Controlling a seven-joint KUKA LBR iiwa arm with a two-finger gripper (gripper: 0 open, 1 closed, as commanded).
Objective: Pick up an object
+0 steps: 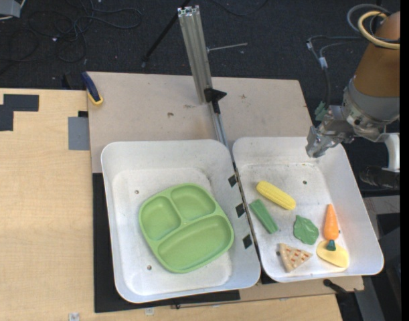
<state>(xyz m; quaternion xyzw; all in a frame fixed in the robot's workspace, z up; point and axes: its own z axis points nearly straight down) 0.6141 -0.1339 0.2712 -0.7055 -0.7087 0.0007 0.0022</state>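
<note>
The right bin (284, 154) holds several toy foods: a yellow corn cob (276, 194), a green bean pod (264, 216), a green leafy piece (306, 230), an orange carrot (331, 222), a pizza slice (294, 257) and a yellow wedge (333, 253). My gripper (316, 146) hangs over the far right corner of that bin, above and behind the corn. Nothing shows between its fingers.
The left bin (120, 179) holds a green divided plate (186, 227). An aluminium post (196, 52) rises behind the bins. A blue and yellow tool (92, 89) lies at the board's far left corner. Cables cover the dark floor behind.
</note>
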